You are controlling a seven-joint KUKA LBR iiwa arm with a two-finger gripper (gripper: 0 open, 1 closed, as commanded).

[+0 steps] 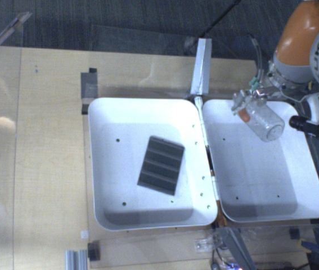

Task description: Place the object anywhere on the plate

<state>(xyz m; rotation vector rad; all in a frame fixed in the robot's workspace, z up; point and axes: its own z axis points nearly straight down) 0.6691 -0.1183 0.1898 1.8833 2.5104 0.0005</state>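
A dark grey ridged rectangular plate lies flat in the middle of the left bin. My gripper hangs over the back of the right bin, reaching in from the right. It is shut on the near end of a clear plastic cup. The cup is tilted and points down and to the right from the fingers. A small orange spot shows at the cup's gripped end. The cup and gripper are well to the right of the plate, across the wall between the bins.
A metal post stands behind the seam between the bins. The grey arm with its orange band fills the upper right corner. A black clamp sits at the left bin's back left corner. Bare wooden bench lies to the left.
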